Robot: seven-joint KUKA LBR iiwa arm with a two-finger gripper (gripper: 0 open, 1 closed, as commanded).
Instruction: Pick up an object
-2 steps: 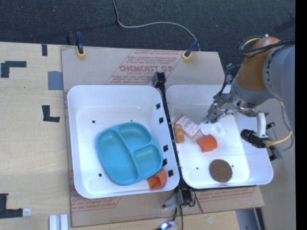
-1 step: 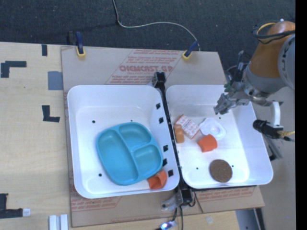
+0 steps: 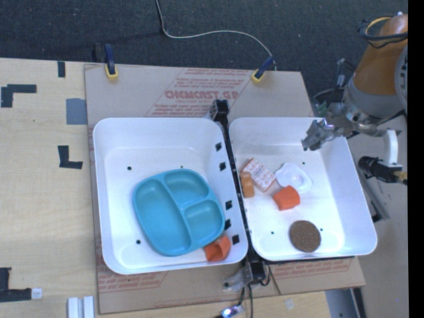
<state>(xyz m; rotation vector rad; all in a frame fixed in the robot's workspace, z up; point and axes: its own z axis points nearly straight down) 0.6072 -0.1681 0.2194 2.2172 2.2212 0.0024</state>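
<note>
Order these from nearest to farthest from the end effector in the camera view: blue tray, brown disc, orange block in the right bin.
1. Orange block, right bin middle, nearest the end effector.
2. Brown disc, right bin's front.
3. Blue tray, left bin.

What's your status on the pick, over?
Gripper above right bin's far corner, nothing seen held. Orange block, brown disc untouched. Path clear.

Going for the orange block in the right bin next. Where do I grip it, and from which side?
Grip the orange block across its two flat side faces, coming straight down from above. It looks chunky and lies flat on the right bin; the clear cup touches its upper edge, so probably close left to right.
</note>
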